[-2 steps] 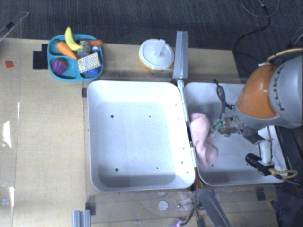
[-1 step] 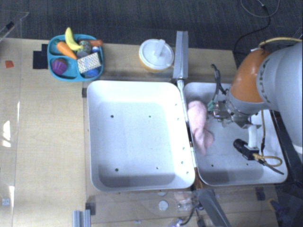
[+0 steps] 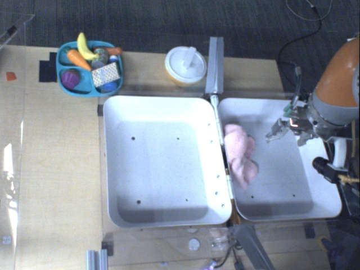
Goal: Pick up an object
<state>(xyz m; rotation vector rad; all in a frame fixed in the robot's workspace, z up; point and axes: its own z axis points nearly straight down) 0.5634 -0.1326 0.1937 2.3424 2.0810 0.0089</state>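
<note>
At far left on the bench, a blue divided tray [image 3: 84, 89] holds toy food: a banana [image 3: 84, 47], a carrot [image 3: 77, 59] and other small pieces. Right of it, behind the bins, sits a round white lidded container [image 3: 185, 64]. The left bin [image 3: 121, 151] lies just below it. In the right bin [image 3: 298, 204], a crumpled pink cloth [image 3: 240, 154] rests against the wall shared with the left bin. The gripper [image 3: 279, 129] hangs over the right bin, right of the cloth and apart from it; its fingers look spread and carry nothing. The likely trouble: the cloth hugs the bin wall, so a descent could strike the rim, or the fingers could pinch only a loose fold and let it slip.
</note>
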